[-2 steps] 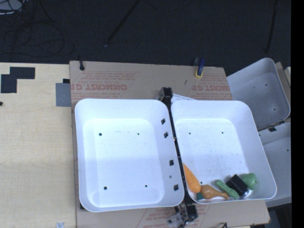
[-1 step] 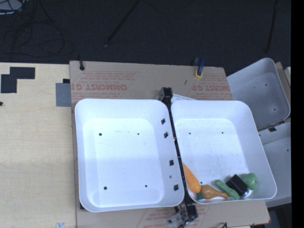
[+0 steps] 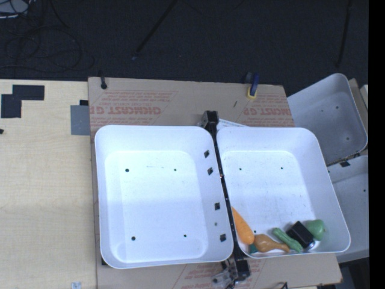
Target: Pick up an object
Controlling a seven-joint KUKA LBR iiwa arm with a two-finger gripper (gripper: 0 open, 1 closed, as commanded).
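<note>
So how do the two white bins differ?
The left bin shows just a bare floor with a few dark dots, while the right bin holds a cluster of small things in its near corner, an orange carrot among them. Both are shallow, white and round-cornered, clipped together side by side.

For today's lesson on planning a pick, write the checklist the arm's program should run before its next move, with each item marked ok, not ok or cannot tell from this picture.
1. Objects available to pick: ok, a cluster lies in the right bin, at its near edge.
2. Orange carrot-shaped piece reachable: not ok, it lies against the wall by the divider.
3. Black block free of neighbours: not ok, it touches the green pieces.
4. Tan piece separate: not ok, it touches the carrot shape.
5. Left bin has room for a drop: ok.
</note>
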